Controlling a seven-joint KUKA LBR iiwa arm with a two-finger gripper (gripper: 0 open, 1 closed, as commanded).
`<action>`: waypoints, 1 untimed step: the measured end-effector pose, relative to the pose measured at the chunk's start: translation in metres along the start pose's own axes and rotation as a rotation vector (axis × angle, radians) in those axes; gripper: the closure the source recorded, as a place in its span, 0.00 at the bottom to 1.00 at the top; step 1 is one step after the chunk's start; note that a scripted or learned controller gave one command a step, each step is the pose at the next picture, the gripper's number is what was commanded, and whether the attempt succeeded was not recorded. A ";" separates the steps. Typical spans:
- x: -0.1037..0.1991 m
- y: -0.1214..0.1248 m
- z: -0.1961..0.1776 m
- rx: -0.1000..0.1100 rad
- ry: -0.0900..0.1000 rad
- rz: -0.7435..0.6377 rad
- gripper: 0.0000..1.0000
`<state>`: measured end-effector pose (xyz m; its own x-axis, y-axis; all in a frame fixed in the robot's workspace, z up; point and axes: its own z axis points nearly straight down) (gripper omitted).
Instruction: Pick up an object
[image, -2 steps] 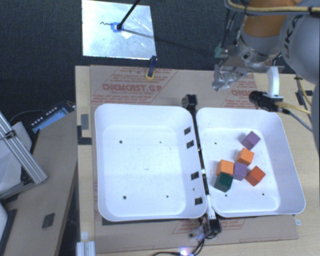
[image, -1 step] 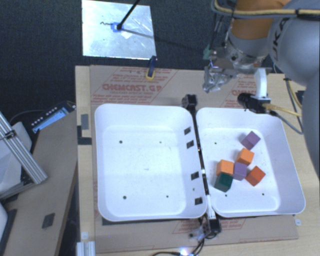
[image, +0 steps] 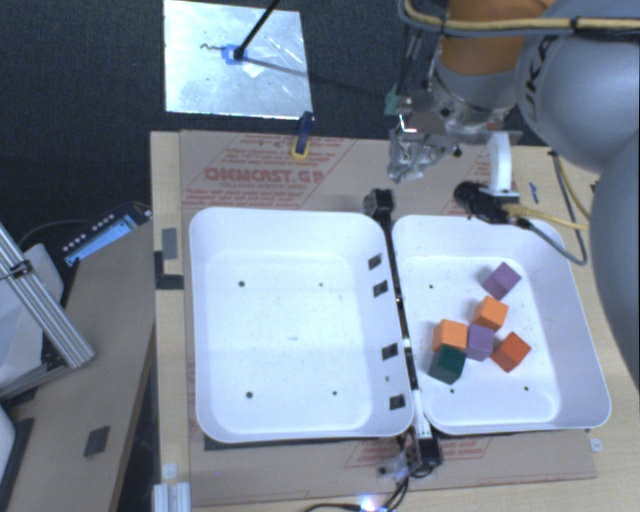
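- The gripper (image: 408, 165) hangs above the bench beyond the far rim of the two bins, near the seam between them; whether it is parted or closed cannot be told at this size, and nothing shows in its grasp.
- The candidates for pick-up sit in the right bin (image: 570, 300): a cluster of small blocks toward its near-centre, well apart from the gripper.
- A purple block (image: 502, 279) stands slightly off at the far end of the group, with an orange block (image: 490, 313) just beside it; another orange block (image: 450, 333), a second purple block (image: 481, 341), a dark green block (image: 447, 364) and a red-orange block (image: 511, 351) crowd together.
- The blocks look rigid, light and flat-sided, likely easy to pinch across opposite faces without crushing.
- The far purple block, with the most free room around it, seems the safest to take; the packed ones risk a finger landing on a neighbour.
- The left bin (image: 210, 330) lies alongside.
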<state>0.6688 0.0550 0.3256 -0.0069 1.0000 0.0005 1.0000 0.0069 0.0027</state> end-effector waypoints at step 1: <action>0.033 0.000 -0.002 0.000 0.001 0.000 1.00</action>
<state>0.6687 0.0876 0.3279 -0.0064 1.0000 0.0011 1.0000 0.0064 0.0030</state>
